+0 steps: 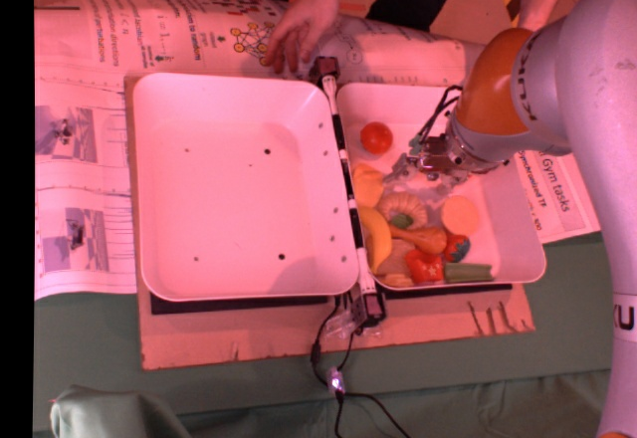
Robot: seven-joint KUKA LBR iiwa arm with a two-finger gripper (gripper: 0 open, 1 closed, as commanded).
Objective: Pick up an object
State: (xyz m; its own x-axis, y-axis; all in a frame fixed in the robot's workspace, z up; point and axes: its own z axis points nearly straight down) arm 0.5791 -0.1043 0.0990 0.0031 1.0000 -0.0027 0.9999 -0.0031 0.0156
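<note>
The right bin (518, 227) holds a pile of toy food: a red tomato (376, 137), a yellow banana (377, 237), a ribbed tan squash (403, 209), an orange disc (460, 215), a red pepper (425, 267) and a green piece (468, 273). My gripper (423, 170) hangs low over the middle of this bin, just right of the tomato and above the squash. The wrist and its cables cover the fingers.
The left bin (239, 182) has only small dark specks on its floor. A person stands behind the bench with a hand (296, 28) resting on the printed sheets near the bins' far edge. Cables (338, 366) run from the divider toward the front.
</note>
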